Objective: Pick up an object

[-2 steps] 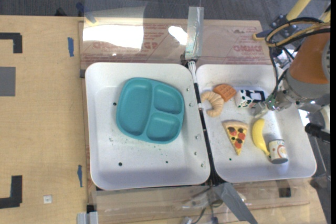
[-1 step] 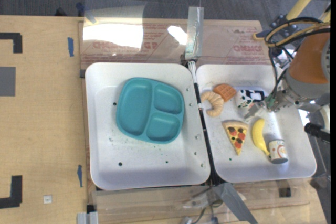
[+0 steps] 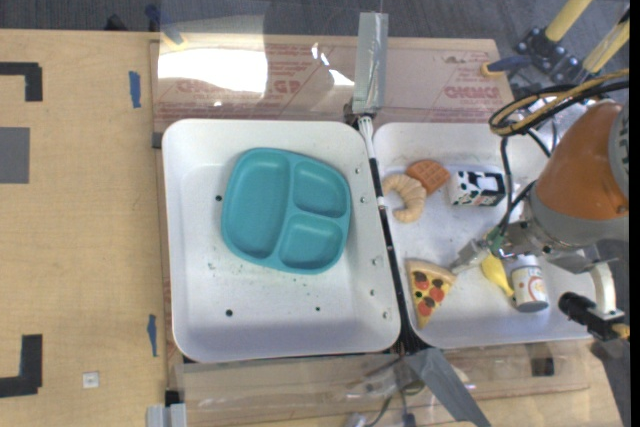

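Observation:
My gripper (image 3: pixel 492 250) hangs low over the right bin (image 3: pixel 455 320), under the grey arm with its orange band (image 3: pixel 590 175). Directly beneath and touching it in the view lies a yellow banana-shaped toy (image 3: pixel 497 273). A small can (image 3: pixel 529 284) with a white and orange label stands right beside the banana. A pizza slice (image 3: pixel 429 288) lies at the bin's front left. Farther back are a croissant (image 3: pixel 407 198), a brown cookie (image 3: pixel 430 174) and a black-and-white carton (image 3: pixel 478 187). Part of the banana is hidden by the gripper.
The left bin (image 3: pixel 190 285) holds a teal divided plate (image 3: pixel 286 210). A raised divider (image 3: pixel 378 215) separates the two bins. Black and yellow cables (image 3: pixel 530 110) loop behind the arm at the right. Clear plastic sheeting (image 3: pixel 300 75) lies behind the bins.

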### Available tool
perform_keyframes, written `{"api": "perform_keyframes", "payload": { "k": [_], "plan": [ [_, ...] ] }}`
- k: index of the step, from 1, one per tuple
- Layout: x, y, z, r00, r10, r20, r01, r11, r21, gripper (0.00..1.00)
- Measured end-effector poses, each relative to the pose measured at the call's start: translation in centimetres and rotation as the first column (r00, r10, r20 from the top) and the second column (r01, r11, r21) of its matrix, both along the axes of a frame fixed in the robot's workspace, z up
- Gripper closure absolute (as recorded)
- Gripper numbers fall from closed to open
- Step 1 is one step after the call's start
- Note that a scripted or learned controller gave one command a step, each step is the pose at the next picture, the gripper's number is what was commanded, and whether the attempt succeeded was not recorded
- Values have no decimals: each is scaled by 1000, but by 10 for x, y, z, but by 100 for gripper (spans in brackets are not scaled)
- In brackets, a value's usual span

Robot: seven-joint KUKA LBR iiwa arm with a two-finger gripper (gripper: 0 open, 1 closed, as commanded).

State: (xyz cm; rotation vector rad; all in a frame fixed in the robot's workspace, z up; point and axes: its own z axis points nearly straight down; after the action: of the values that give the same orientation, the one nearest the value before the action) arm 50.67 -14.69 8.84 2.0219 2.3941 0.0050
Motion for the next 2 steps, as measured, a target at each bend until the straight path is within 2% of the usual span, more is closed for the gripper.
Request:
{"api": "perform_keyframes", "payload": {
  "k": [1,2],
  "plan": [
    [21,46,0,885,-465,3,465,885,5,0],
    [53,15,0,571,-821,-9,821,571,1,0]
  ]
}}
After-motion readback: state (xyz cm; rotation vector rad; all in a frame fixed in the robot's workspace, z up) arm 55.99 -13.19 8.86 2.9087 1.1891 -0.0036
